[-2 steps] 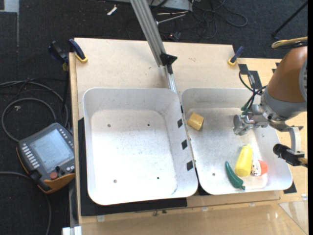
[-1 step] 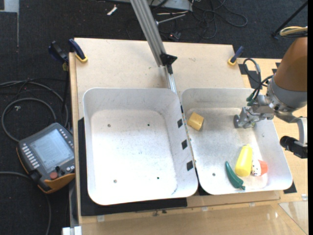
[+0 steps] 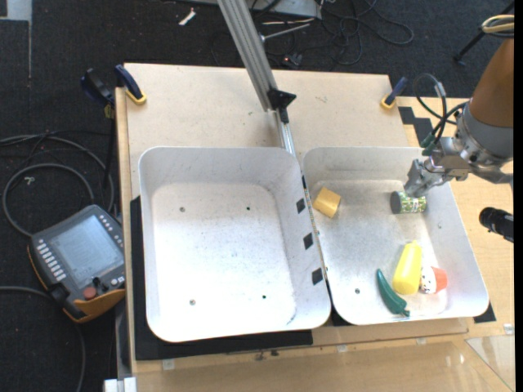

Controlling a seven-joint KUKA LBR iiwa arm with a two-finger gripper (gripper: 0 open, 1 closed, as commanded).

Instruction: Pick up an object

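Observation:
In the right bin (image 3: 359, 170) lie a yellow block (image 3: 327, 202), a small grey-green object (image 3: 409, 204), a yellow bottle-shaped toy (image 3: 407, 269), a green curved piece (image 3: 391, 292) and an orange-and-white toy (image 3: 433, 281). My gripper (image 3: 418, 181) reaches in from the right and hangs just above the grey-green object at the bin's right side. Whether it touches that object is unclear.
The left bin (image 3: 163, 178) lies beside the right one. A slanted metal pole (image 3: 249, 43) rises from the back between the bins. Clamps sit at the bench's back corners (image 3: 131, 84). A teach pendant (image 3: 78, 256) lies left of the bench.

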